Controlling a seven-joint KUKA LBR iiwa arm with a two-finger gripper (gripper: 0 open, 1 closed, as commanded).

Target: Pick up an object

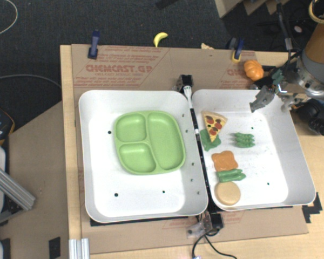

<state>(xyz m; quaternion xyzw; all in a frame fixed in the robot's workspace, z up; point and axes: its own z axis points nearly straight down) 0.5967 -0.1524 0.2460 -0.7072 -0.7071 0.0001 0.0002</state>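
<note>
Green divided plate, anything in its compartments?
Nothing visible in any of the three compartments of the green divided plate. It sits in the left bin; whatever is beneath the plate is covered.

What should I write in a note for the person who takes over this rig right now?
End effector: above the back right corner of the right bin, holding nothing; whether it is open cannot be told.
Right bin: pizza slice, broccoli, a green piece under the pizza, orange piece, green beans, round cookie.
Left bin: green divided plate.
Done: nothing picked yet.
Left: lower onto one object, grasp, lift.
</note>
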